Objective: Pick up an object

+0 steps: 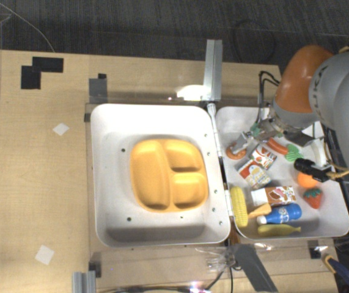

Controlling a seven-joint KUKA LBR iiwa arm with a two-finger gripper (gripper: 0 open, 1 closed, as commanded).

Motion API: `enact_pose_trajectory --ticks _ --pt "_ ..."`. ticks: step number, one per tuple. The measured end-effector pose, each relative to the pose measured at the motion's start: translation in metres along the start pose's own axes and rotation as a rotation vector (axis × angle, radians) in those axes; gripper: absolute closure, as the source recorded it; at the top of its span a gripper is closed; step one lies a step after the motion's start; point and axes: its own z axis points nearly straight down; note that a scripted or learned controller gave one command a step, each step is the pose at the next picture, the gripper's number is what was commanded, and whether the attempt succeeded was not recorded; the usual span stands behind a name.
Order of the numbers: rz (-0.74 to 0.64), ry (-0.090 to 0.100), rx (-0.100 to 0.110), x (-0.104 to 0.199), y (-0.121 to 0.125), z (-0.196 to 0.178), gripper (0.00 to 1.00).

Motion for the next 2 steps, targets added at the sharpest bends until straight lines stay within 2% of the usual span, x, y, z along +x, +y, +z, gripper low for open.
enact_pose_trajectory --ticks 1,2 --pt "-0.006 -0.004 -0.010 0.000 0.004 -0.015 1.00" --pt "0.435 0.003 0.002 0.076 0.047 -0.099 1.00"
